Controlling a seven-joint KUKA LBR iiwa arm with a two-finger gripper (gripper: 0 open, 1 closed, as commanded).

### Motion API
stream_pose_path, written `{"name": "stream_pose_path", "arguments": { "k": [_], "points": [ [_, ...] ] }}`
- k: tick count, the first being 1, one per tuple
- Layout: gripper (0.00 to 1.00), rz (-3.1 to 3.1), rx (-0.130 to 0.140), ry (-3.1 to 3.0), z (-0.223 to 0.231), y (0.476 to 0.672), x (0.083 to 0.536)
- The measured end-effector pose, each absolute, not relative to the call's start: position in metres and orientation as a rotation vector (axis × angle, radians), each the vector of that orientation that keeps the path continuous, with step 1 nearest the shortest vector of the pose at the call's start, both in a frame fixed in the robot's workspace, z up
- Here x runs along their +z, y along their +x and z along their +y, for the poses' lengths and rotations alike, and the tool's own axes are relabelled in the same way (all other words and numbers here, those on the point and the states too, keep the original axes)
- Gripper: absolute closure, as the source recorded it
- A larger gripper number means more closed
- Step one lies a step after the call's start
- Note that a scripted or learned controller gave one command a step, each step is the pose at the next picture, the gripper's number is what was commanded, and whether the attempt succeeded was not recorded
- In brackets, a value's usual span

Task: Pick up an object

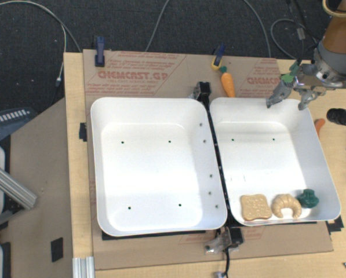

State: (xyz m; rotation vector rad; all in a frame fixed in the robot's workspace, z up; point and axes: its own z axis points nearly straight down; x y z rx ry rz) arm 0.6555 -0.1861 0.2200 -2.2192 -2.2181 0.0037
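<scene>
Three small things sit bunched in the near corner of the right-hand bin (320, 155), and they are what I am after: a square cracker (255, 207), a pale croissant (286, 205) just beside it, and a dark green piece (307, 198) touching the croissant's far side. They lie in a row against the near wall, most likely because the floor dips toward that rim, and that crowding makes any of them awkward to take cleanly. The cracker, flat and on the open end of the row, looks to me like the easiest pick.

Next to them, the left-hand bin (103, 172) shows bare white floor with a few dark dots. The two bins butt together along a dark seam, both resting on a cardboard sheet (132, 71) laid over the counter (74, 155).

Farther back, an orange carrot (227, 83) lies on the cardboard just outside the right bin's far rim, out of the working area.

And at the far right corner, my jaws (288, 94) hang above the rim of the right bin, spread apart and gripping nothing, fingers (275, 97) pointing down. I am well apart from the trio, so my guess is a long reach toward the near wall comes first, then a descent.
</scene>
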Motion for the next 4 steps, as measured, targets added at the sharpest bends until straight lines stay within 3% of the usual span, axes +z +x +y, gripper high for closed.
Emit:
{"name": "stream_pose_path", "arguments": {
  "k": [1, 4],
  "points": [
    [0.0, -2.222, -0.001, -2.221, -0.186, 0.657, 0.223],
    [0.0, -2.22, 0.003, -2.219, -0.177, 0.648, 0.082]
  ]
}}
